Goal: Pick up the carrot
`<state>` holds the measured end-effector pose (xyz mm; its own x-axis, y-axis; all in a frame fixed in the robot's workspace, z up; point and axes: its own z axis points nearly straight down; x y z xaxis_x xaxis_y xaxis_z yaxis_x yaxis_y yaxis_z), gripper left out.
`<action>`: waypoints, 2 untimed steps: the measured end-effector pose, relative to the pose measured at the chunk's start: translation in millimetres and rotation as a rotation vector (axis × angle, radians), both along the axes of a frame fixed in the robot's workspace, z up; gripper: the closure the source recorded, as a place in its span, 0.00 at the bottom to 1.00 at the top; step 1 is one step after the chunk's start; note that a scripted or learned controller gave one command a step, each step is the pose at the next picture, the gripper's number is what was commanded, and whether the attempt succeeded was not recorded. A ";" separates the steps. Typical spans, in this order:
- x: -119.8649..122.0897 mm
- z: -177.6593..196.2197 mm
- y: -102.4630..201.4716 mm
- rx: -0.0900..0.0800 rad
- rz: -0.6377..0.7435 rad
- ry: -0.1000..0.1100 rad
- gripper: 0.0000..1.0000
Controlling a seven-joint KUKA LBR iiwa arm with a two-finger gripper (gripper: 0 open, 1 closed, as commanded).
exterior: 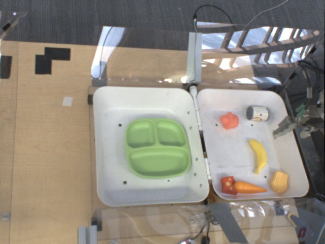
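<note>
I see hand (288, 126) parked at bin edge, grip state unclear; carrot (249, 188) lies flat below-left of it, touching red piece (228, 185), crowding the grasp

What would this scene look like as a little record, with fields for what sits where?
left bin: holds a green divided plate
right bin: holds six small items
carrot: near the front edge, lying flat, tip pointing right
red item: at the carrot's left end, touching it
banana: above the carrot, apart from it
yellow corn piece: front right corner
red strawberry-like toy: towards the back
small white can: back right, on its side
gripper: at the right bin's right rim, holding nothing visible
</note>
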<state>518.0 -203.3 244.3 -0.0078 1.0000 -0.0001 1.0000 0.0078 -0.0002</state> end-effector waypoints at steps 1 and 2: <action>38.4 -135.6 -0.5 0.001 0.017 0.002 0.00; -18.4 -155.0 -1.7 -0.005 0.152 -0.016 0.00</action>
